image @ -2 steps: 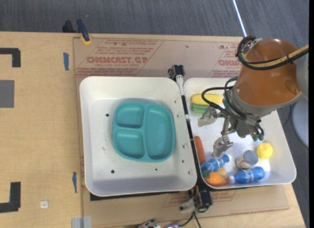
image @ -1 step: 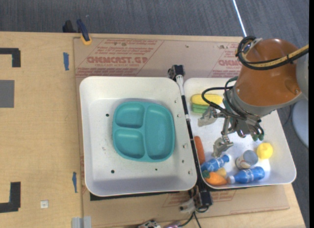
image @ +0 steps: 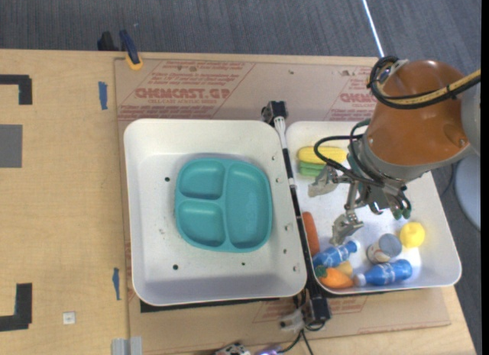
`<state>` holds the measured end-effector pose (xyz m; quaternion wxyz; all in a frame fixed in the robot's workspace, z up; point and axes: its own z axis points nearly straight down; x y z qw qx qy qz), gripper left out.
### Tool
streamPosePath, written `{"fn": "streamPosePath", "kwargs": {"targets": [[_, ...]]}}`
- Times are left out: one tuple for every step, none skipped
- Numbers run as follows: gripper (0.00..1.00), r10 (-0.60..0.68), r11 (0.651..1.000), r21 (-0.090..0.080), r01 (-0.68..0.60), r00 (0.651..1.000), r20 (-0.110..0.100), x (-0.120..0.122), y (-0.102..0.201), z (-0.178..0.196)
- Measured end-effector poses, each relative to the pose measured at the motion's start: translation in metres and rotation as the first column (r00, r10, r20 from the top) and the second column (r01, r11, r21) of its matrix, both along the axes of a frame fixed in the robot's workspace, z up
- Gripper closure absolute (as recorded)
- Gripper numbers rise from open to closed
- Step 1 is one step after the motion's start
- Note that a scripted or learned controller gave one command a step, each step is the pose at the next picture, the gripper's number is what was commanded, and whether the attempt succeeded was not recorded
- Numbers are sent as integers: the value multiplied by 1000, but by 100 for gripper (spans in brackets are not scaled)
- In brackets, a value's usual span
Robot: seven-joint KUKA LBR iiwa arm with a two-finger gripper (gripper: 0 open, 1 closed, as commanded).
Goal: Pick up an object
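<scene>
Over the right bin [image: 447, 269], the arm [image: 416, 121] hides part of the toys; the pincer [image: 348, 224] gapes, holding nothing.

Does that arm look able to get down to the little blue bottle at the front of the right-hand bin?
Probably yes. The gripper hangs over the right bin, and the blue bottle lies just beyond it near the front wall, nothing over it. A yellow toy and a round grey piece crowd it, so a clean grasp may be hard.

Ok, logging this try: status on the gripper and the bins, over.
Gripper open over right bin, holding nothing. Toys below: blue bottle, yellow piece, orange carrot. Teal tray in left bin. Nothing blocking.
</scene>
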<state>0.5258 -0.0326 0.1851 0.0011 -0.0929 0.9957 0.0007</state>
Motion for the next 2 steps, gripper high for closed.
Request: {"fn": "streamPosePath", "kwargs": {"targets": [[0, 0, 1000, 0, 0, 1000, 0, 0, 0, 0], [0, 259, 966, -1, -259, 966, -1, -40, -58, -71]]}}
